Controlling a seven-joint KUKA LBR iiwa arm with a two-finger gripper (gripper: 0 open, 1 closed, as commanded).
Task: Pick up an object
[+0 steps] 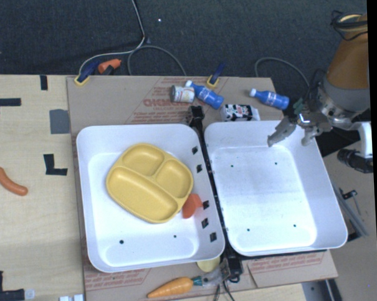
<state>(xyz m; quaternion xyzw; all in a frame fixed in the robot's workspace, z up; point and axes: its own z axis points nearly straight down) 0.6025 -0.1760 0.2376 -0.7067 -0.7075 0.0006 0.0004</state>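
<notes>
The claw point(292, 133) hangs open and holding nothing over the far right corner of the right bin point(327, 190). The yellow plate point(149, 181) lies well to its left in the other bin, long axis slanting.

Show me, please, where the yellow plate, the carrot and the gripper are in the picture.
yellow plate point(149, 181): camera view, on the ridge between its compartments.
carrot point(169, 287): camera view, middle of its orange body.
gripper point(295, 134): camera view, midway between its two fingertips.

arm point(350, 58): cut by right edge | small orange object point(191, 206): partly under yellow tray point(150, 181)
</notes>
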